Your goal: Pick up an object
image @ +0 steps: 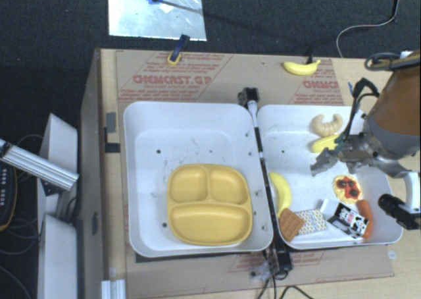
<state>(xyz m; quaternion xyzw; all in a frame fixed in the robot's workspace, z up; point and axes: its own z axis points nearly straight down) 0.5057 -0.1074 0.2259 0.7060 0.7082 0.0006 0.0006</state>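
Cables [273, 278] trail off the near edge of the table [158, 80], just below the seam where the two white bins meet. Nearest inside the right bin [289, 126] lie a waffle-patterned brown cracker [290, 223] and, touching it, a small speckled white packet [312, 220]. To their right sit a black-and-white die-like block [348, 218] and an orange carrot-shaped piece [365, 215] beside it. A yellow banana [281, 190] lies along the bin's left wall, just above the cracker. In the left bin [151, 133], a yellow divided tray [210, 203] rests toward the near right corner.

Farther back in the right bin is a small round pizza toy [346, 188] with red and dark toppings. Just above it hangs the pincer [327, 158], its grey fingers pointing left and down, slightly parted, with nothing seen between them. A second yellow banana [324, 143] lies right beside the fingertips, and a pale croissant [327, 122] sits behind that. The arm [395, 113] comes in from the right.

On the bare board beyond the bins rests another small banana [301, 66], and a blue-and-yellow clip [176, 51] sits at the far edge.
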